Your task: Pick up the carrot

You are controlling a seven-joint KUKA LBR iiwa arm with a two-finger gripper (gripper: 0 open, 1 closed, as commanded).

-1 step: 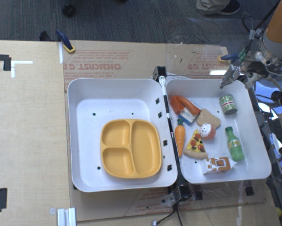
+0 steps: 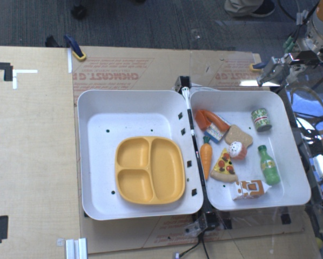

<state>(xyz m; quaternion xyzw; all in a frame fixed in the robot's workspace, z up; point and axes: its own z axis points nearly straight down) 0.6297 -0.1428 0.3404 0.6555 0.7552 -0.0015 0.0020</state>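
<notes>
The carrot is orange with a small green top. It lies lengthwise in the right bin, against that bin's left wall, with its green end pointing to the back. A pizza slice touches its right side. My gripper hangs above the bin's back right corner, well away from the carrot and up and to its right. Nothing shows in its grasp.
The right bin also holds a red-orange toy food, a bread slice, a small white and red piece, a green can, a green bottle and a small carton. A yellow divided plate sits in the left bin.
</notes>
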